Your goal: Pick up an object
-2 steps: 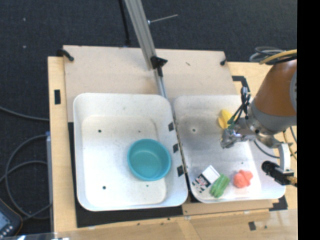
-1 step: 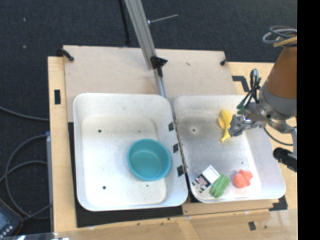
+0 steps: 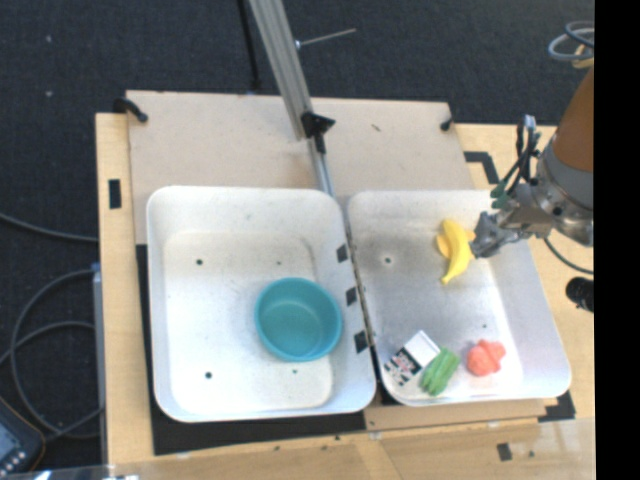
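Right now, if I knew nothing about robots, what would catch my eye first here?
Probably the teal bowl, alone in the left bin, bright against the white. Next, the yellow banana in the right bin, with the arm's tool right beside it. Near that bin's front edge sit a green object and an orange-red one.

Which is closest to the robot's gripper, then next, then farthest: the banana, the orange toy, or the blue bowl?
From the gripper:
1. Banana, right beside it in the right bin.
2. Orange toy, near that bin's front edge.
3. Blue bowl, over in the left bin.
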You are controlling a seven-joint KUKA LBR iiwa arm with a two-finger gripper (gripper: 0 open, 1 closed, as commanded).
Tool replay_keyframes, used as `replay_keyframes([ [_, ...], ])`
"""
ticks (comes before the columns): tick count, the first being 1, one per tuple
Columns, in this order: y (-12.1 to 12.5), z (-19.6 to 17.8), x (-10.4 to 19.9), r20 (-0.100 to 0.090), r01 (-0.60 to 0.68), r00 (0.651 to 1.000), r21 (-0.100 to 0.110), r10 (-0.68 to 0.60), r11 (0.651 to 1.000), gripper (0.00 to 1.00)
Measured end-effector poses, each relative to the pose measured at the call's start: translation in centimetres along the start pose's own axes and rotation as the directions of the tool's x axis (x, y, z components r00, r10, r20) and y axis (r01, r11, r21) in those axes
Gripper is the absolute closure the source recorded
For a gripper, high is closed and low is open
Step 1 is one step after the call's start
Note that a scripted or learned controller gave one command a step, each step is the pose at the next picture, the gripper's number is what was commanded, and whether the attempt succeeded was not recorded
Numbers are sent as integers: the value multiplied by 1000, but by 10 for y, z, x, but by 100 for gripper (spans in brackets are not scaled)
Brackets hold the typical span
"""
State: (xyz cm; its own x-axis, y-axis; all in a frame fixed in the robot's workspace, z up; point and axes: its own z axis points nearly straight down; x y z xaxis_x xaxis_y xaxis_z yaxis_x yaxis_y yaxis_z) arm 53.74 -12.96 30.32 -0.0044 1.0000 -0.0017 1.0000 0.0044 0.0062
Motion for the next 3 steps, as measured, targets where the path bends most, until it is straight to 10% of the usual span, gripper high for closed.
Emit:
replay_keyframes([
  [3,79,29,117,0,0,1000,4,0,1000,100],
])
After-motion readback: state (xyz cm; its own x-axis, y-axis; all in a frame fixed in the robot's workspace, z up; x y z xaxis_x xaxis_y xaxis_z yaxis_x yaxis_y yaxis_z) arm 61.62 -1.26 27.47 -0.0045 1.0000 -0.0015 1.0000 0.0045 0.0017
